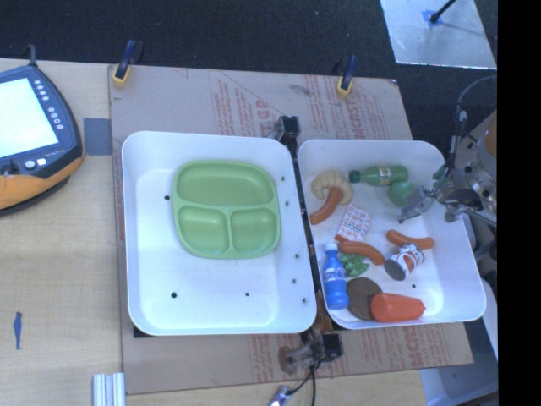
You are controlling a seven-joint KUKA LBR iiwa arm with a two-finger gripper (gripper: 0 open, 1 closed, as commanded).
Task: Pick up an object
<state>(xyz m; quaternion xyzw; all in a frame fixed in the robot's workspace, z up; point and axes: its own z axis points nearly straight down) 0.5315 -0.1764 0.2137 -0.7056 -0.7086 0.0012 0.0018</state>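
Pale wooden bench [59,260], cardboard sheet [254,108] clamped on top, dark floor [211,15] beyond

2 white bins: left bin [144,227] & right bin [456,260]. 1 green divided plate [226,208] w/ 3 sections. 3 sausages: [326,205], [362,249], [410,241]. 2 bottles: green bottle [380,175], blue bottle [335,277]. 1 croissant [331,179]. 1 orange carrot [396,307]. 1 brown round cookie [363,295]. 2 clamps at the board's top: [125,64], [345,74].
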